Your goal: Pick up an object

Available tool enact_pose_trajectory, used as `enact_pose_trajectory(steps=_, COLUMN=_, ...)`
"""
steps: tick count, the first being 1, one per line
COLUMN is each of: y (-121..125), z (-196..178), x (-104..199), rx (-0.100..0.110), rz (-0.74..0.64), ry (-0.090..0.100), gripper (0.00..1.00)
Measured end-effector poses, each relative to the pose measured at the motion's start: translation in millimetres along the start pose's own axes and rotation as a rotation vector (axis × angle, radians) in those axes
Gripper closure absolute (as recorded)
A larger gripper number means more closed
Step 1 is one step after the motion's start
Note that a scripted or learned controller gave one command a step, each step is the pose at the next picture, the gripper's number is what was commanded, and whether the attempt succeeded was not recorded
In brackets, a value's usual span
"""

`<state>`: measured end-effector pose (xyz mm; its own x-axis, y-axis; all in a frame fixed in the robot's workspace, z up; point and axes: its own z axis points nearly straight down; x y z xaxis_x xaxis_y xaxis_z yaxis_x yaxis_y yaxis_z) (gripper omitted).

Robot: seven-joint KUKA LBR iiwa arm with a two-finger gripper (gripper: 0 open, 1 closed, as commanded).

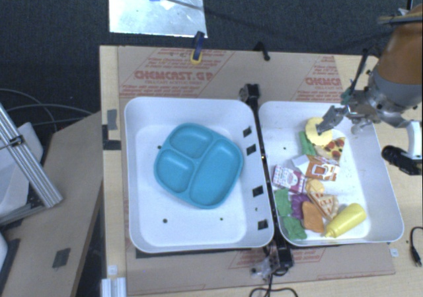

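hovering gripper [328,122], perhaps touching toys [318,131]

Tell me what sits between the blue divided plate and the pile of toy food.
In the camera view, bare white floor of the left bin, then the two bins' meeting rims with black clips, separate the blue plate from the toy food pile.

My bench [165,67] is lying under brown cardboard and is carrying two white bins side by side, left bin [142,223] touching right bin [390,213].
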<state>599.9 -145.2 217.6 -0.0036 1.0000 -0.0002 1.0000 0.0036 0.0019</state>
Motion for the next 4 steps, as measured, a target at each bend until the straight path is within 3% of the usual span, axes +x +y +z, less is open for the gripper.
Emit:
enact_pose_trajectory(steps=1, y=-62.6, z=102.0, x=6.1, rx=0.0, rz=0.005, ry=-0.003, gripper=0.0)
enact_pose_trajectory(steps=2, y=-70.6, z=-40.1, x=86.4, rx=-0.014, rz=-0.01, ry=0.002, gripper=0.0)
enact_pose_trajectory(steps=3, y=-73.3, z=95.9, x=53.9, rx=0.013, rz=0.005, ry=0.0, gripper=0.0)
enact_pose_trajectory(steps=4, y=-97.8, z=129.3, x=55.3, rx=-0.018, rz=0.006, ry=-0.009, gripper=0.0)
